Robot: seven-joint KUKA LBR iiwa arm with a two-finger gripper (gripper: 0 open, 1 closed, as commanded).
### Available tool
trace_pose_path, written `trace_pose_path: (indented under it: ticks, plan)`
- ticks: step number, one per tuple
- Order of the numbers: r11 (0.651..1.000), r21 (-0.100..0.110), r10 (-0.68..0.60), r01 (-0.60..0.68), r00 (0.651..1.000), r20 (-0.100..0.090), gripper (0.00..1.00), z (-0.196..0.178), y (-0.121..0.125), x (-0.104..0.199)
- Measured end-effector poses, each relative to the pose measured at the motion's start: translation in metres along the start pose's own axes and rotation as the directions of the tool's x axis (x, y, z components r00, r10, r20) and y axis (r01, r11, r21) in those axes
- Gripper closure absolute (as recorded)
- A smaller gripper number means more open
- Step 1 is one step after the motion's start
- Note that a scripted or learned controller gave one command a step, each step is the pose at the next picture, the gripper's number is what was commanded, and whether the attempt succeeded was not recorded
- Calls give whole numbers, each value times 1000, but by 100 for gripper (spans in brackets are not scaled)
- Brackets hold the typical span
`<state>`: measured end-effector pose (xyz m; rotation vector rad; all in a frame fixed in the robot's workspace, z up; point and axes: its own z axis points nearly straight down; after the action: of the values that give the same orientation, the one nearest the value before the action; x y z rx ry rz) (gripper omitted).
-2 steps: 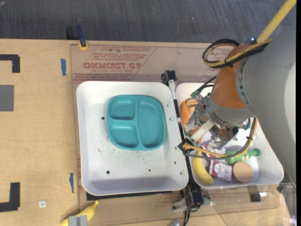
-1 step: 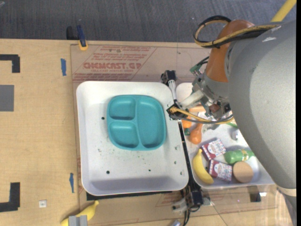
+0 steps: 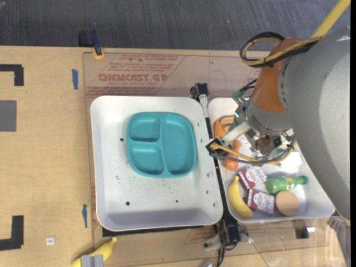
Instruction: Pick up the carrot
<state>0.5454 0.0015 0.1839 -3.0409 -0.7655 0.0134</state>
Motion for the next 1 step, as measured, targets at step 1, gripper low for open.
trace_pose_path:
  ticks: [1]
  plan:
    - [989, -6, 148, -148, 989, -6, 0, 0, 32, 34]
